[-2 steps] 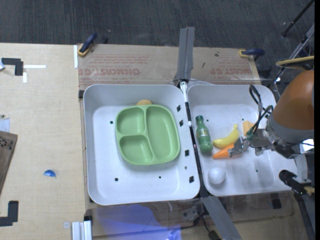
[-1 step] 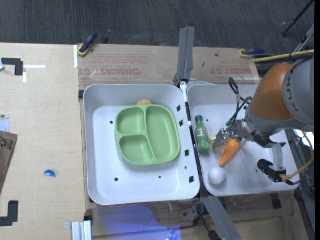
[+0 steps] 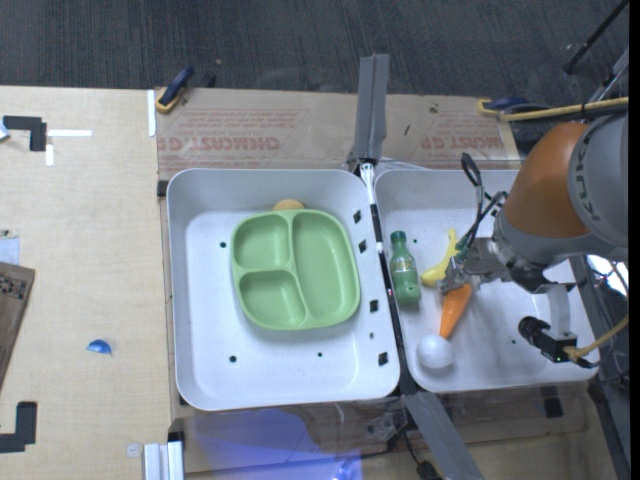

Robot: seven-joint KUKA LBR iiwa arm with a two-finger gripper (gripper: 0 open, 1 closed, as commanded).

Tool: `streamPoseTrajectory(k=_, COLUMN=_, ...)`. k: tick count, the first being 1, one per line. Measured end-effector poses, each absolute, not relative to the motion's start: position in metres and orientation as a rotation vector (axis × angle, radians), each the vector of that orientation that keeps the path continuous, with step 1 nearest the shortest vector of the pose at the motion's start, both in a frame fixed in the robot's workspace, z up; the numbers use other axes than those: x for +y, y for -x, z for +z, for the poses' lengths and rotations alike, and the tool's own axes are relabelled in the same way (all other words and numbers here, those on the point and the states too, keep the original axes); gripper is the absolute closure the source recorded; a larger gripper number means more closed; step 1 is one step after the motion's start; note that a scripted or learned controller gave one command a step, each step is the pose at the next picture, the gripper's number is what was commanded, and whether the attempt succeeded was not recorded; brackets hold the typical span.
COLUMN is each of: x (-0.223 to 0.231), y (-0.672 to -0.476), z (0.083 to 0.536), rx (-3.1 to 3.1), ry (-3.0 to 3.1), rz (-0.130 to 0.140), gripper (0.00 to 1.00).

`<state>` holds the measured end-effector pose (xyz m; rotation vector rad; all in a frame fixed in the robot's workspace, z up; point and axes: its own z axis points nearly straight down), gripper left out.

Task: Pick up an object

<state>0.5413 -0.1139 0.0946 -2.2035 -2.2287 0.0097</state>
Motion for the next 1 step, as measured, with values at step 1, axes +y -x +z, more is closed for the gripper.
streamPoseTrajectory(k=1, x=-0.0469, y=-0.5630, z=0.2402, rx=-2.246, ry=2.191, rz=0.010, gripper=1.00)
